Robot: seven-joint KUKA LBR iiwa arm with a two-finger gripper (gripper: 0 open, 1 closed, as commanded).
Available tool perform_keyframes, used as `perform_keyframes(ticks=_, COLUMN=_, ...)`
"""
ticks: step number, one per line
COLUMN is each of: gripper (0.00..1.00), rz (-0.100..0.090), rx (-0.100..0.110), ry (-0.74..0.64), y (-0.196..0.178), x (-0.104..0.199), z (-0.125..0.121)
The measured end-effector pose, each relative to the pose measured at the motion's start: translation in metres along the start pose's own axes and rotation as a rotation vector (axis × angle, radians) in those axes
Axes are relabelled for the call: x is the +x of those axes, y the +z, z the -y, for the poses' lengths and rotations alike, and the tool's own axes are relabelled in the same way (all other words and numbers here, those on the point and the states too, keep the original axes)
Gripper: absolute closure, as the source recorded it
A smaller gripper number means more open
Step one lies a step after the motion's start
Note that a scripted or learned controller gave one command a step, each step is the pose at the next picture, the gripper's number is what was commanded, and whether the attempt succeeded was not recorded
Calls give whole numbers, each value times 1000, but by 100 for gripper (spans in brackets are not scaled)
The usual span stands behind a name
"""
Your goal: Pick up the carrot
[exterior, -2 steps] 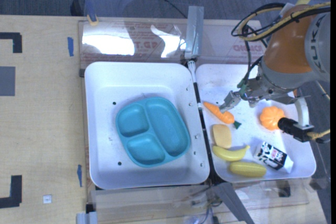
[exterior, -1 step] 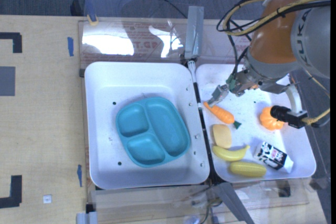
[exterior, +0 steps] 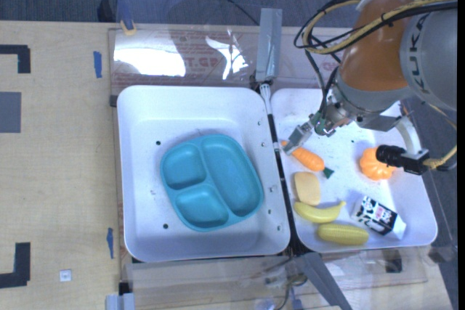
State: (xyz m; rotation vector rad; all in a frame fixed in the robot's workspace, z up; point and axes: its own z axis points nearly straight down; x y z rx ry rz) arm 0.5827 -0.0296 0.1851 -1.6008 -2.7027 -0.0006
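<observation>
Corn (exterior: 343,233), banana (exterior: 318,212), bread (exterior: 307,187) beside carrot (exterior: 308,159)

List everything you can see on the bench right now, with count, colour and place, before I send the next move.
bins: 2, white, side by side on the bench
divided plate: 1, blue, three compartments, middle of the left bin
carrot: 1, orange with a green end, right bin near its left wall, just below the gripper
pumpkin-like toy: 1, orange, right side of the right bin
pale yellow piece: 1, below the carrot
banana: 1, yellow, front of the right bin
yellow oblong piece: 1, front edge of the right bin
small carton: 1, black and white, front right corner
arm: 1, grey and orange, over the right bin
gripper: 1, above the carrot
</observation>
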Motion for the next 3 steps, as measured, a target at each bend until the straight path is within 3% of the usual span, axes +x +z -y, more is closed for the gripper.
perform_keyframes(ticks=1, gripper=0, rz=6, rx=-7, ry=49, y=97, x=-75, z=17)
perform_keyframes(ticks=2, gripper=100, rz=8, rx=-12, ry=48, y=85, x=-74, z=15)
perform_keyframes(ticks=3, gripper=0, rz=8, rx=-11, ry=49, y=86, x=-74, z=15)
